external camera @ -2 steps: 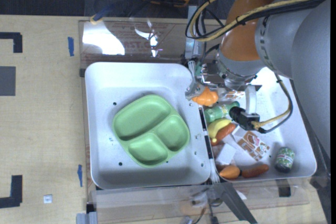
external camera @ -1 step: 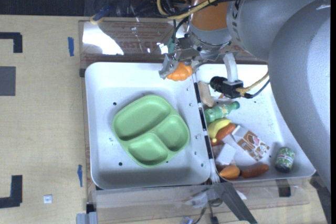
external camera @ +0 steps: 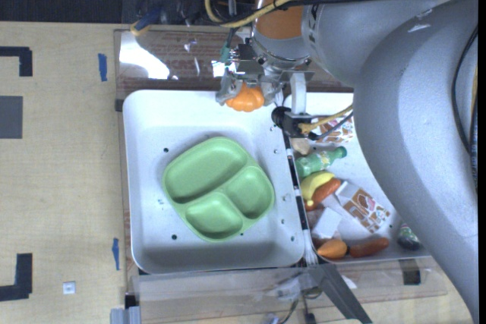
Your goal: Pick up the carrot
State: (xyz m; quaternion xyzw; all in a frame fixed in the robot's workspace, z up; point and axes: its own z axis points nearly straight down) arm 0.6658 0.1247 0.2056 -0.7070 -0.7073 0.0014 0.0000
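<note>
The carrot [external camera: 244,100], a short orange piece, hangs over the far rim of the left bin [external camera: 144,163]. My gripper [external camera: 246,93] comes down on it from above, shut on the carrot, with a grey finger [external camera: 227,90] on its left and another on its right. Only the carrot's lower part shows below the fingers. The orange-banded wrist rises directly behind it.
A green three-compartment plate [external camera: 218,187] lies in the middle of the left bin. The right bin [external camera: 380,258] holds a green bottle [external camera: 322,158], a yellow piece [external camera: 317,182], cartons [external camera: 358,207], an orange piece [external camera: 332,247] and a red sausage [external camera: 369,245]. The arm covers its right side.
</note>
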